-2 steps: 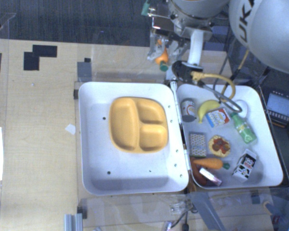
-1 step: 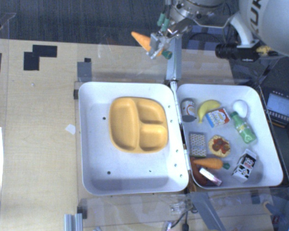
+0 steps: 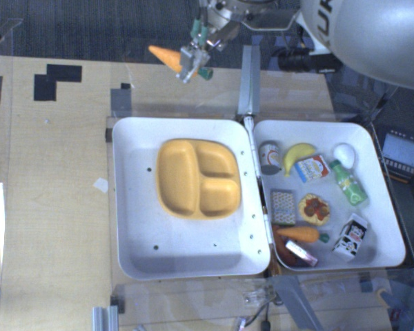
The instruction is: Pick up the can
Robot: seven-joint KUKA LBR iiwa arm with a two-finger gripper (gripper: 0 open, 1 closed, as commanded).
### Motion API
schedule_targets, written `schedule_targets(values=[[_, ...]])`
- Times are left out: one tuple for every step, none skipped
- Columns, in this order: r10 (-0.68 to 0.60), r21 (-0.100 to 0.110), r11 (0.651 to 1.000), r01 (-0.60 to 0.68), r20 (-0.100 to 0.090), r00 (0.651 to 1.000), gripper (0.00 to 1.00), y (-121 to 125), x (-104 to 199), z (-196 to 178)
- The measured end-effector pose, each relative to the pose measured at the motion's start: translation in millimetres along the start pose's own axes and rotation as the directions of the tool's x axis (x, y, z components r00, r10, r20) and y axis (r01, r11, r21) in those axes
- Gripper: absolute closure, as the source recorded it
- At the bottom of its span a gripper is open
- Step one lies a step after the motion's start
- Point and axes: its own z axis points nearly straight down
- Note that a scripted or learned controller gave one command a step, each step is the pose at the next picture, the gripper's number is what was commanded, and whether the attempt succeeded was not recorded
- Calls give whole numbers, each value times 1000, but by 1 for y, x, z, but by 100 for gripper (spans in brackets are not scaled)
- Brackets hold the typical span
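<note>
Gripper (image 3: 192,62) is up past the left bin's (image 3: 127,185) far edge, pinching an orange carrot (image 3: 165,57). The can (image 3: 269,156) sits in the right bin's (image 3: 379,185) far-left corner, beside a banana (image 3: 298,154).

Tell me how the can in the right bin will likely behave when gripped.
The can looks small and metallic, so probably stiff, smooth and somewhat slippery. It seems to lie tilted against the bin wall, so its round body may roll if nudged. The banana lies close beside it, and could get bumped.
</note>
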Motion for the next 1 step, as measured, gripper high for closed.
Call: schedule_targets(values=[[-87, 0, 996, 87, 0, 996, 100, 29, -2, 0]])
